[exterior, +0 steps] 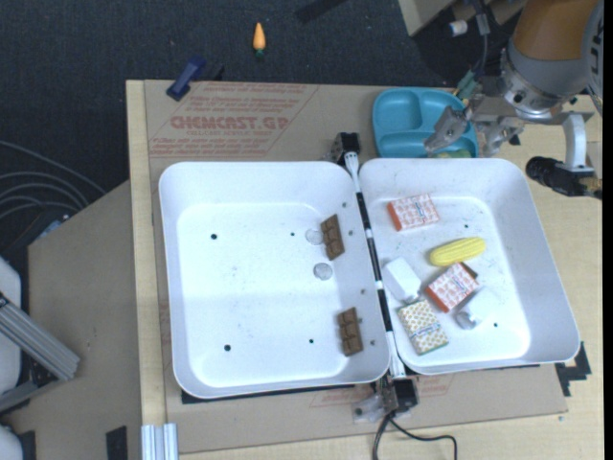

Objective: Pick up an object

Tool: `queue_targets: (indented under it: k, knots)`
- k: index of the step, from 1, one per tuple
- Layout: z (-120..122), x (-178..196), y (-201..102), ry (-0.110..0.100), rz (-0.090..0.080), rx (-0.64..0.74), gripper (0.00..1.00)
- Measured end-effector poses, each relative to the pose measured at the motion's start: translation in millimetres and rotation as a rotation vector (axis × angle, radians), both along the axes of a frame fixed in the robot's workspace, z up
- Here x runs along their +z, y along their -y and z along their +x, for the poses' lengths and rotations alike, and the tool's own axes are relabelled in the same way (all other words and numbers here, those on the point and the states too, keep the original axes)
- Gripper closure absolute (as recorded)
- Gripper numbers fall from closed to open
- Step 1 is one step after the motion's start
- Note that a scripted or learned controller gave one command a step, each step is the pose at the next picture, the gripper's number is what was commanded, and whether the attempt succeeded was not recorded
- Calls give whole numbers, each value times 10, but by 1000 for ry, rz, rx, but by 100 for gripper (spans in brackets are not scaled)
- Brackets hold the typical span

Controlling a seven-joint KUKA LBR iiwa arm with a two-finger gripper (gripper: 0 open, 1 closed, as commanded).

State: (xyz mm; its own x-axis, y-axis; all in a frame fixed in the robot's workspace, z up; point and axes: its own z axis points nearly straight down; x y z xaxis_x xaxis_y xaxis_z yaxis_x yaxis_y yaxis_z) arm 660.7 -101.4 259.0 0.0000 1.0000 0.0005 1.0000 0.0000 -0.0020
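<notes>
The right bin [536,257] holds an orange-and-white box [414,212], a yellow corn cob [456,250], a white block [402,278], a red box [452,287] and a checkered packet [423,325]. In the left bin [192,257] lie two brown chocolate bars [332,237] [350,331], close to the divider. My gripper [469,134] hangs above the right bin's far edge, over a blue tray [407,123]. Its fingers are spread and open, with nothing between them.
The blue tray sits on the bench just behind the right bin. Two small clear discs [319,254] lie in the left bin. A blue item [185,80] rests at the bench's far left corner, and a small orange piece [259,36] lies on the dark floor.
</notes>
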Motion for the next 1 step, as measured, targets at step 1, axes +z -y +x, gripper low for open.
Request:
queue_targets:
  k: [1]
  knots:
    - [-283,-749,-597,-1,0,1,0]
